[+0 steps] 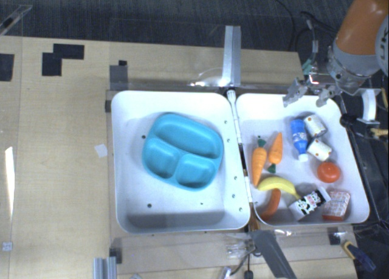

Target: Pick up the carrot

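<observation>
Two orange carrots with green tops lie side by side in the left part of the right bin: one carrot is nearer the divider, and a smaller carrot is just right of it. My gripper hangs over the back rim of the right bin, well behind and to the right of both carrots. Its fingers are spread apart and open, with nothing between them.
In the right bin also lie a blue tube, two white bottles, an orange-red ball, a banana, a red sausage, a cow-patterned toy and a pink packet. The left bin holds a blue divided plate.
</observation>
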`<act>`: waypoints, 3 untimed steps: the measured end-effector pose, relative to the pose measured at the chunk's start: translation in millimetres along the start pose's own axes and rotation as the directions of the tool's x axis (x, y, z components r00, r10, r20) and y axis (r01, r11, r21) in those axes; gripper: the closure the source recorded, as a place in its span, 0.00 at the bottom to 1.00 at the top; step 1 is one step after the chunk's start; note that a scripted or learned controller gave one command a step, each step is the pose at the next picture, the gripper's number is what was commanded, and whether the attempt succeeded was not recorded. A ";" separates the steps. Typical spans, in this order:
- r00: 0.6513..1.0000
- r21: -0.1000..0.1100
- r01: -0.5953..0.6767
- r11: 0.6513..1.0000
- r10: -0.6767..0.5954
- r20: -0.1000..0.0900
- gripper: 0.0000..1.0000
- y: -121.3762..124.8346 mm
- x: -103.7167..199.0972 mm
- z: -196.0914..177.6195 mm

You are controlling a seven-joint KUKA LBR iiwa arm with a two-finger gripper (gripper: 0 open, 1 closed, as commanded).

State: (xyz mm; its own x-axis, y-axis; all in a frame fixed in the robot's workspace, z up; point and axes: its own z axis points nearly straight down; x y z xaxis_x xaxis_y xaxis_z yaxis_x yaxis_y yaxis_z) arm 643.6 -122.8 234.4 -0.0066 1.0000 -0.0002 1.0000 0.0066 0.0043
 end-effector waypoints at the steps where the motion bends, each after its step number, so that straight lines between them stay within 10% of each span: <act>1: 0.958 0.000 0.286 0.958 -0.286 0.000 0.00 -26.5 26.6 88.4; 2: 0.922 -0.008 0.387 0.922 -0.387 0.003 0.00 -68.3 25.3 144.3; 3: 0.921 -0.015 0.389 0.921 -0.389 0.004 1.00 -65.4 27.5 131.8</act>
State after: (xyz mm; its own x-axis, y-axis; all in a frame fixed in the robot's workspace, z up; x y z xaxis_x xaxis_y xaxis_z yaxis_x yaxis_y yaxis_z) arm 578.6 -95.7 102.4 -0.3953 0.9185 -0.0059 0.9184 0.3953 0.0190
